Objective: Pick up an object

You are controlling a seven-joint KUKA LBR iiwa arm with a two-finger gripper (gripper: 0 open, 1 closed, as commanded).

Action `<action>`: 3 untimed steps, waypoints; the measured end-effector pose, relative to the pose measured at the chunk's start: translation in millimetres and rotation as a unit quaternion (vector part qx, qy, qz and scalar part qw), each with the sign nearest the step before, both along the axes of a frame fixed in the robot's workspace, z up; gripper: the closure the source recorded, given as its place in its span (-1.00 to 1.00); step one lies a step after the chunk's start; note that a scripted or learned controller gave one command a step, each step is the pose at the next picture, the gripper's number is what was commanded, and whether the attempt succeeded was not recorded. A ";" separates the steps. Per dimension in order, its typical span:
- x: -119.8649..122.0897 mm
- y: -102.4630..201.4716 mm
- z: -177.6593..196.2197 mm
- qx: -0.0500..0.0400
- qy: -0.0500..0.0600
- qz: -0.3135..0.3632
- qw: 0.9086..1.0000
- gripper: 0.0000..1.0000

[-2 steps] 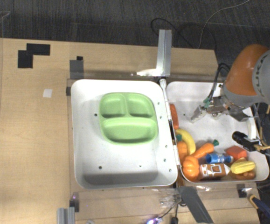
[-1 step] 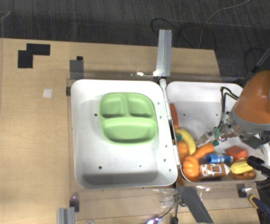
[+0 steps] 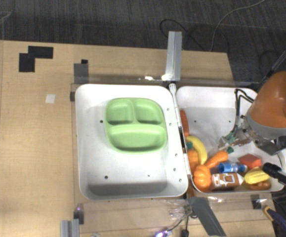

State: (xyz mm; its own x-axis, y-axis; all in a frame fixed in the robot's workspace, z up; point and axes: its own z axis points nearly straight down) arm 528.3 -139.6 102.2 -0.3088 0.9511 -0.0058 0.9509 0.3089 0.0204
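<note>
The claw [image 3: 230,141] hangs low inside the right bin [image 3: 207,102], just above the carrot [image 3: 217,158]; whether it is apart or together I cannot tell. The carrot lies among toy foods near the bin's front edge, beside a banana [image 3: 198,146]. A green plate [image 3: 135,124] sits in the left bin [image 3: 91,147].
</note>
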 end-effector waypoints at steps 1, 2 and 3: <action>114.6 46.8 -13.2 0.000 0.004 -0.017 1.000 1.00; 114.1 45.5 -13.3 -0.001 0.005 -0.017 1.000 -1.00; 34.3 35.4 -11.6 -0.001 0.004 0.016 1.000 -1.00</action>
